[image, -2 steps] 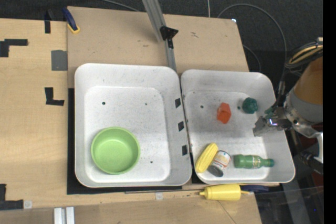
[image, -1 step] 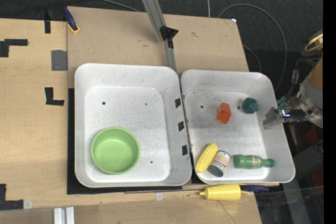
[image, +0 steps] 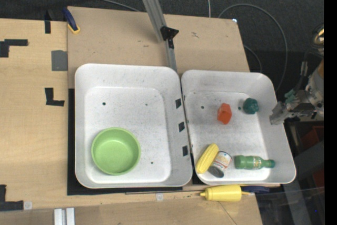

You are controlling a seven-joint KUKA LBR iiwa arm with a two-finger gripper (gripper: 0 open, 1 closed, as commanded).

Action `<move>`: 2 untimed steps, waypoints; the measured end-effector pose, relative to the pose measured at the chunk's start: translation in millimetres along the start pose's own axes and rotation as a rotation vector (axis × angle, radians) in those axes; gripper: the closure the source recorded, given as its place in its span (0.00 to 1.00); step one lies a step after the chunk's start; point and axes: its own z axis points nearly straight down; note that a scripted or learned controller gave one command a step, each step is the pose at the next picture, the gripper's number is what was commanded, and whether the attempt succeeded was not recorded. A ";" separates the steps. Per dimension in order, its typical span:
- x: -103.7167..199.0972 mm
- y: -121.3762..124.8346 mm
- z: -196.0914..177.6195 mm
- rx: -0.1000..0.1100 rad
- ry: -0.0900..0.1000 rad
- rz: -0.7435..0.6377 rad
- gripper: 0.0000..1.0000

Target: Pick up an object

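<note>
You see two white bins side by side on the bench [image: 131,39]. The left bin [image: 126,74] holds a green bowl [image: 115,150] in its near left corner. The right bin [image: 263,129] holds an orange block [image: 225,113], a dark green ball [image: 250,106], a yellow corn cob [image: 207,158], a small can [image: 220,163] touching the cob, and a green bottle [image: 253,163] lying flat. The end effector [image: 287,108] sits just outside the right bin's right rim.
</note>
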 end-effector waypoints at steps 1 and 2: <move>43.4 9.8 2.1 0.003 0.002 -0.004 1.00; 96.5 4.7 5.2 0.005 0.003 -0.004 1.00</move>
